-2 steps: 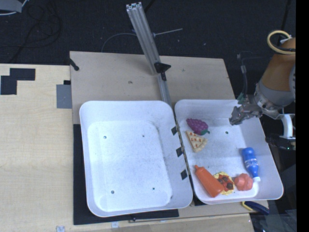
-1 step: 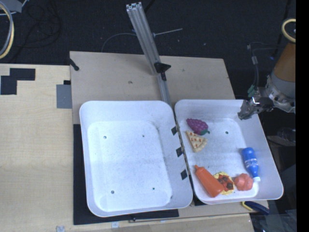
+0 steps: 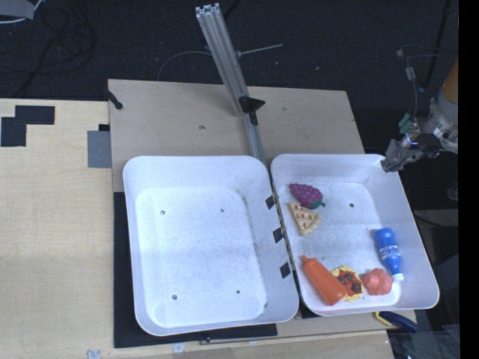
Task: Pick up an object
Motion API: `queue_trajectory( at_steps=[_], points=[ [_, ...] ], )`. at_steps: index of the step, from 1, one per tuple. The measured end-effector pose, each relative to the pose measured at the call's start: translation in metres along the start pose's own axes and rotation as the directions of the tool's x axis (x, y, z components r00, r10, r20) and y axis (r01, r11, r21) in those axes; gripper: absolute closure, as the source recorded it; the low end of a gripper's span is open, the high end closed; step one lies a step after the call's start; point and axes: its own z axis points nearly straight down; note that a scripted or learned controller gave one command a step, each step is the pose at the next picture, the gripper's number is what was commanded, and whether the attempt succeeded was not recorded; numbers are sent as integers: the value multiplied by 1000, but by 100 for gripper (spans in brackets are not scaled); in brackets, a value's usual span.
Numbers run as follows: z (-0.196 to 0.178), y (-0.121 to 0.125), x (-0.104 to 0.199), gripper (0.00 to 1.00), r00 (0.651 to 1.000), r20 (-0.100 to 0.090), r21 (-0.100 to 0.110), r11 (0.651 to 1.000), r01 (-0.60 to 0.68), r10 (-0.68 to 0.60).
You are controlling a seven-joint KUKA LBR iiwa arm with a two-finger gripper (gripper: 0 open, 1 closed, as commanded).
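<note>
Nearest the bottom of the frame, in the lower right corner of the right bin, lie an orange bottle, a yellow and red toy food piece touching it, and a pink lump just beside that. A blue bottle lies along the bin's right wall, a little higher in the frame. Toward the middle of the frame, by the bin's left wall, a pizza slice sits just below a bunch of purple grapes. The left bin lies beside the right one on the worktop. My gripper hangs at the right edge of the frame, over the upper right corner of the right bin, well apart from every item; I cannot tell whether it is spread or pressed together. Farther up, a metal rail slants toward the top of the frame.
</note>
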Motion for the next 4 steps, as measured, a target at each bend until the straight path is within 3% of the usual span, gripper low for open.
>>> queue_trajectory(
  at_steps=[1, 4],
  points=[
    [-2, -6, 45, 100, 1000, -2, 4, 1000, 4, -4],
    [13, -67, 203, 100, 1000, -2, 5, 1000, 4, -4]
  ],
)
